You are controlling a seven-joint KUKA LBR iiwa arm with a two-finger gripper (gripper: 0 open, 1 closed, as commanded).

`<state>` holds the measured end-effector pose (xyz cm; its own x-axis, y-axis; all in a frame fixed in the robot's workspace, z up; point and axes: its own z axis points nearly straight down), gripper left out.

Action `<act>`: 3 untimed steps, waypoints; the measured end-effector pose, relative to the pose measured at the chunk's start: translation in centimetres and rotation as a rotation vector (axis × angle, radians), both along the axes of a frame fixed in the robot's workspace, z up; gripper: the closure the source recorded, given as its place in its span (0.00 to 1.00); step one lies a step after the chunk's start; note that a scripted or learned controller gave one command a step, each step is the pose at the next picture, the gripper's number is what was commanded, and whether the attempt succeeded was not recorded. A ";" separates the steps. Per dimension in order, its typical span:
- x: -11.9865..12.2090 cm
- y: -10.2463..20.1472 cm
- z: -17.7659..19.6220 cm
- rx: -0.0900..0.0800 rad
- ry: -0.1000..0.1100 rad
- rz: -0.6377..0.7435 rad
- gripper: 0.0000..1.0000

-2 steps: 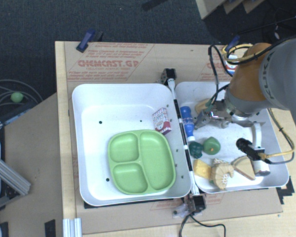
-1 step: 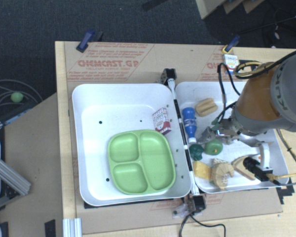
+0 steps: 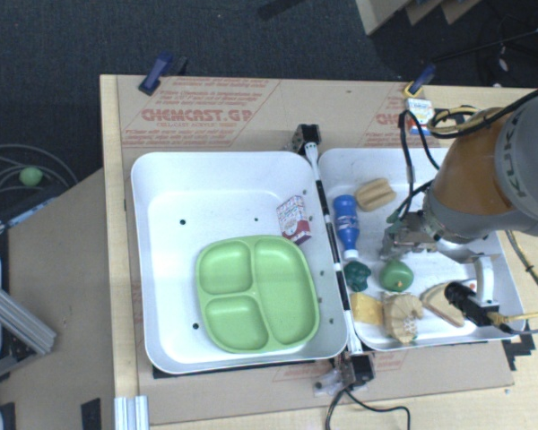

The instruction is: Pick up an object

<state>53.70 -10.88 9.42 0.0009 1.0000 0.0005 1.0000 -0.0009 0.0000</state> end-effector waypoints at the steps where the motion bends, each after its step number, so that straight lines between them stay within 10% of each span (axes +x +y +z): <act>1: 0.0 0.0 0.0 0.000 0.000 0.000 0.00; 2: -4.6 0.5 -1.0 0.000 0.002 0.000 0.00; 3: -3.3 0.3 -1.0 -0.001 -0.001 0.000 0.00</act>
